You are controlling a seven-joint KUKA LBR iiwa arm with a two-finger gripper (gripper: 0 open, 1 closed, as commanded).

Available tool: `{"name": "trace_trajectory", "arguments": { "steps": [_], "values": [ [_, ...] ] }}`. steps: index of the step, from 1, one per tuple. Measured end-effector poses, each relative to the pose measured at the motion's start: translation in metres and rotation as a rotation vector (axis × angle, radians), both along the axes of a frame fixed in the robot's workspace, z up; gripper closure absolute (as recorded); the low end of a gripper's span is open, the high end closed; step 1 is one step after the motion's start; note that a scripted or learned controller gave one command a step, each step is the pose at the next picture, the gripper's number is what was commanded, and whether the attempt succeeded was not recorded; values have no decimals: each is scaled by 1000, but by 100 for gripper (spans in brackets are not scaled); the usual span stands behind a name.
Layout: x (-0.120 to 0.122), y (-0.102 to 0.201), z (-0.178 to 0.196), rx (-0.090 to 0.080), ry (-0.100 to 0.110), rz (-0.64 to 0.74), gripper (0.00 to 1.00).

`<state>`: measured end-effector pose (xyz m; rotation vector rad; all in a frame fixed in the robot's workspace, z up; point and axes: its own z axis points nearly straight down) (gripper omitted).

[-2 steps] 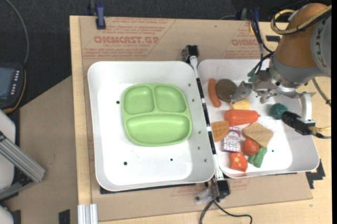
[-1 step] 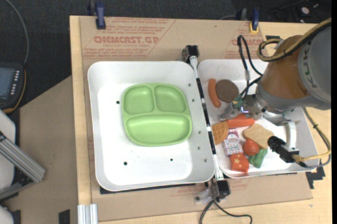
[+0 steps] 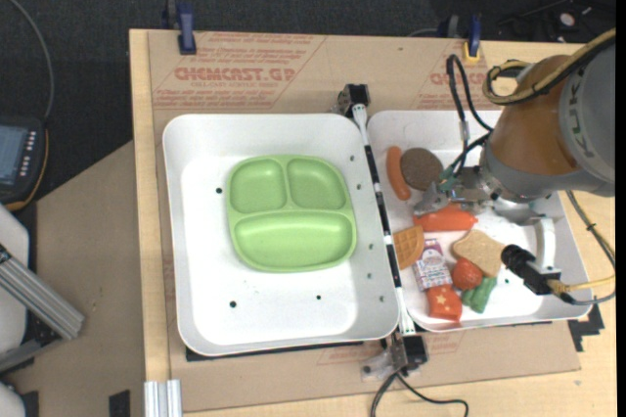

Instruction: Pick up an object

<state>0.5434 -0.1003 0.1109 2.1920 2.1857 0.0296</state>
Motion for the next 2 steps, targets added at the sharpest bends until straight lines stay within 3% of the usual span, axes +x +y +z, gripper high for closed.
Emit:
{"name": "trace_trajectory", "arguments": {
  "steps": [1, 2],
  "values": [
    [-27, 45, 105, 20, 37, 9, 100],
    [-28, 42, 98, 19, 45, 3, 0]
  ]
}}
